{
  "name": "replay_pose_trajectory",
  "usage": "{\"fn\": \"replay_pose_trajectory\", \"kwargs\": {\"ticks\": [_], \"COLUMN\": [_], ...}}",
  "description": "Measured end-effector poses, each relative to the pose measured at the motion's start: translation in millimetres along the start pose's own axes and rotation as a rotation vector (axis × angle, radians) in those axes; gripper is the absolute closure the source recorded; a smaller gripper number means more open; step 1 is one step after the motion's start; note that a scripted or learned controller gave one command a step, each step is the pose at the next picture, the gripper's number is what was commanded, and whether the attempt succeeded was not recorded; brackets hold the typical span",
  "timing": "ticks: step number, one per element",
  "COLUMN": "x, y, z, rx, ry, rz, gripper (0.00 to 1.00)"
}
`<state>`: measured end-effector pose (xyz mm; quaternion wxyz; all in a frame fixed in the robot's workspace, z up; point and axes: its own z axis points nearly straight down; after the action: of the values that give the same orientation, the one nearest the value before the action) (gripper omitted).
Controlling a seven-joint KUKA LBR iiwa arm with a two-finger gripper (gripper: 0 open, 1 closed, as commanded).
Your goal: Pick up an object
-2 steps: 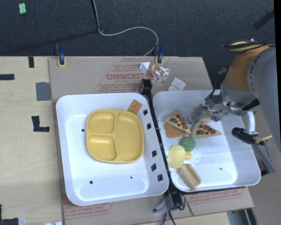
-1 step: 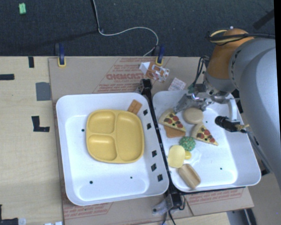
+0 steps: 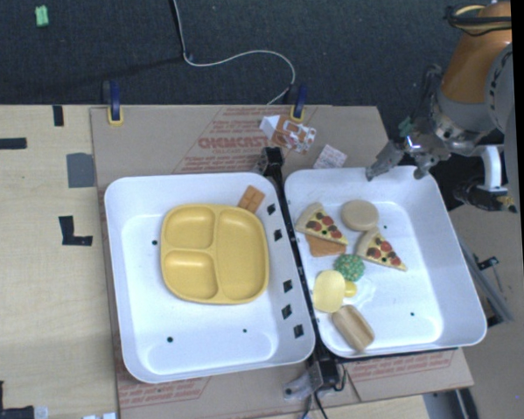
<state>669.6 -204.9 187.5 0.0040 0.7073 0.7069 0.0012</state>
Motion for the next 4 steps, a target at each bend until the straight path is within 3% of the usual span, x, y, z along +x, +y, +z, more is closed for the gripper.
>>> {"fn": "replay_pose_trajectory", "kwargs": {"ticks": [1, 2, 3, 4], "x": [29, 51, 108, 101], "y": [-62, -2, -34, -1], "z": [90, 103, 103, 100], "rx": [0.015, 0.004, 0.011, 0.006], "ry": [0.006, 0.003, 0.003, 0.004], "rz": [0.0, -0.005, -0.002, -0.003], "gripper": [0.0, 0.0, 0.0, 0.0]}}
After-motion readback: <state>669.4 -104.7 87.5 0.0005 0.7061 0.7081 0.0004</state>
